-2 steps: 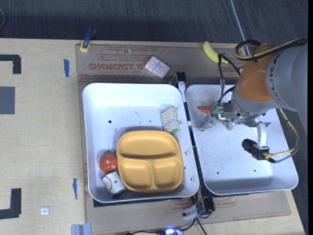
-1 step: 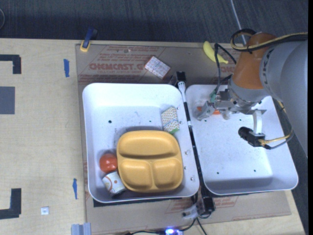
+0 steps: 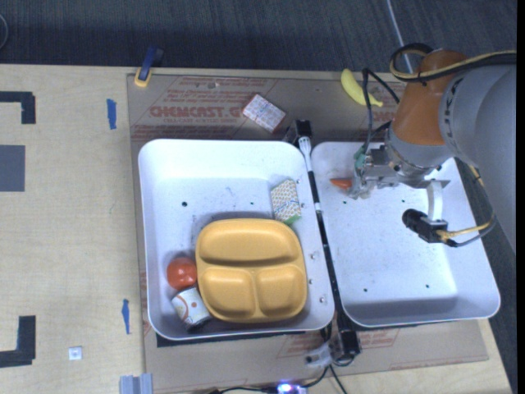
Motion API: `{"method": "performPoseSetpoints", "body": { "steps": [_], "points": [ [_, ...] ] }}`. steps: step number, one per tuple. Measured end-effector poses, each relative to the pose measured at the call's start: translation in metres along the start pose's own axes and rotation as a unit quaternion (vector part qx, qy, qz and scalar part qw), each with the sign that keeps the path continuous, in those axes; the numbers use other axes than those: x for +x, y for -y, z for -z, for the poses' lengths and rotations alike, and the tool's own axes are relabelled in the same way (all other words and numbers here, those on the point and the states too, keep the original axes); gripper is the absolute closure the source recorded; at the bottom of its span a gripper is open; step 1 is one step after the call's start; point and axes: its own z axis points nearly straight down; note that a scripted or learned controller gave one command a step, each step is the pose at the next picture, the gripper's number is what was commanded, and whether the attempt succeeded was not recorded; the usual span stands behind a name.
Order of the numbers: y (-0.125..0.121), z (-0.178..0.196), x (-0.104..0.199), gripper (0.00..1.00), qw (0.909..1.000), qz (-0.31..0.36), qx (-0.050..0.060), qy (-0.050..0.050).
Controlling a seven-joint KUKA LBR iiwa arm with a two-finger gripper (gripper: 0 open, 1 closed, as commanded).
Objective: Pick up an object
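You see two smooth white bins, left bin (image 3: pixel 156 220) with a glossy yellow divided tray (image 3: pixel 250 268), grey arm with orange band, gripper (image 3: pixel 359 179) low in right bin (image 3: pixel 410 294), finger state you cannot tell, small orange piece (image 3: pixel 341 184) just beside it.

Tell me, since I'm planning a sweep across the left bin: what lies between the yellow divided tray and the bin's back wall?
In the camera view, a small patterned packet lies there near the right side; the rest of the white floor between the yellow divided tray and the left bin wall is bare.
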Motion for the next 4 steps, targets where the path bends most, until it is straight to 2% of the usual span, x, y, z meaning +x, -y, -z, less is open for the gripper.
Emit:
{"method": "performPoseSetpoints", "body": {
  "steps": [1, 2, 3, 4],
  "points": [
    [0.071, 0.089, 0.032, 1.00, 1.0000, 0.000, 0.004, -0.002],
    [0.072, 0.089, 0.032, 0.00, 1.0000, 0.000, 0.005, -0.001],
    [0.047, -0.010, -0.019, 0.00, 1.0000, 0.000, 0.002, 0.000],
    [0.085, -0.010, -0.002, 0.00, 1.0000, -0.001, 0.003, -0.001]
  ]
}}
